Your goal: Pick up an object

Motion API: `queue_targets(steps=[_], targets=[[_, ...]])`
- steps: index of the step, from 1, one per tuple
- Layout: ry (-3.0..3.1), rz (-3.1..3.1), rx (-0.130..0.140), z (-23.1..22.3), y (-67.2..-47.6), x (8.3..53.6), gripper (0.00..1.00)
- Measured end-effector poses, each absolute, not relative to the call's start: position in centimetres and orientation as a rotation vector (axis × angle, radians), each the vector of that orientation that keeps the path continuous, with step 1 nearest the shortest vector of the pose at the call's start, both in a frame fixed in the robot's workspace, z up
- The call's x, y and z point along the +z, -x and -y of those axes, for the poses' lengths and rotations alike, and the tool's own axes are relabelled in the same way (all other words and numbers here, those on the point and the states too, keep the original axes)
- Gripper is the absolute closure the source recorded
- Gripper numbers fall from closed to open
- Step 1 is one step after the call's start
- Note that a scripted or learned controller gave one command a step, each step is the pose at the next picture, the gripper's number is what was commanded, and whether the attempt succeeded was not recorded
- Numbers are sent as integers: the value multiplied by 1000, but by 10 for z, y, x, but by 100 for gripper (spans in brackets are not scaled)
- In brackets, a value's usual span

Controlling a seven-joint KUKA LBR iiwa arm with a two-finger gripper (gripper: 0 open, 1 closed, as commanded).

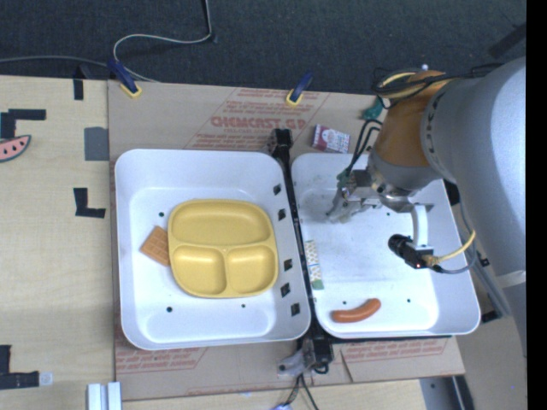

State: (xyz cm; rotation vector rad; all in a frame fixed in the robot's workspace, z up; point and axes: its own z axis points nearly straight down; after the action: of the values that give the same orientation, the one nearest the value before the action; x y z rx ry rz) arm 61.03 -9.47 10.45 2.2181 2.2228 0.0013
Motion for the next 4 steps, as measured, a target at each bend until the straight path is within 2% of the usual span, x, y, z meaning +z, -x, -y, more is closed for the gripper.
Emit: queue_targets(steps=[3, 4], targets=[[-2221, -2228, 2, 93, -610, 132, 100], [-2221, -2228, 2, 93, -610, 132, 0]])
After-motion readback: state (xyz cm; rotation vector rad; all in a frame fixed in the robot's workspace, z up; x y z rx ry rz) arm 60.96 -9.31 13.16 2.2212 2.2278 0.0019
